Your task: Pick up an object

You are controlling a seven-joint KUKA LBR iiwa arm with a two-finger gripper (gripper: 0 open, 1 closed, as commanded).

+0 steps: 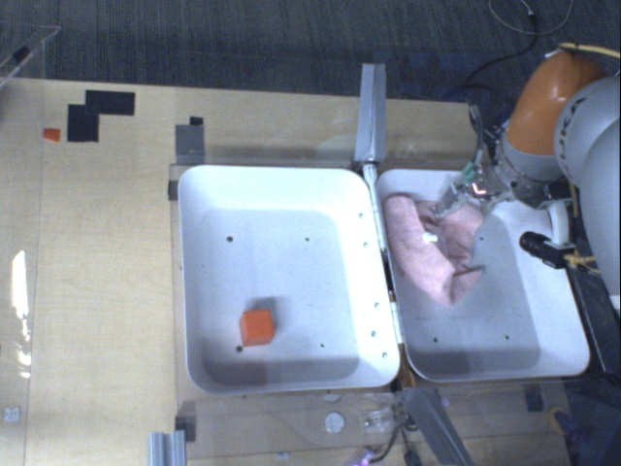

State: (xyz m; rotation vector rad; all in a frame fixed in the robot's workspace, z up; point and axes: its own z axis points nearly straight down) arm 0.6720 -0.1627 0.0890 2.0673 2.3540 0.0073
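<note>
At the near edge of the pale wooden worktop (pixel 97 309) stand small metal fittings just below the two bins. The left bin (pixel 204 260) holds a small orange block (pixel 257 327) lying flat in its near left part, close to the front wall and well apart from everything else. The right bin (pixel 543 338) sits just beside it, their rims meeting along a narrow grey divider rail (pixel 370 115) that runs on toward the far side. In the right bin a pink cloth (pixel 427 246) lies crumpled along the left wall, stretching from the bin's middle up to its far left corner, with a fold trailing toward the centre. At the far end of that cloth the gripper (pixel 464 194) reaches down from the right, its tip touching or just over the upper edge of the fabric; whether the jaws are wide, narrow or closed on the cloth cannot be told, as the tip is small and blurred. Behind it the grey arm (pixel 592 134) with its orange band (pixel 543 105) fills the far right. On the far left of the worktop lie black shapes (pixel 97 113) and a tiny orange marker (pixel 51 135).
</note>
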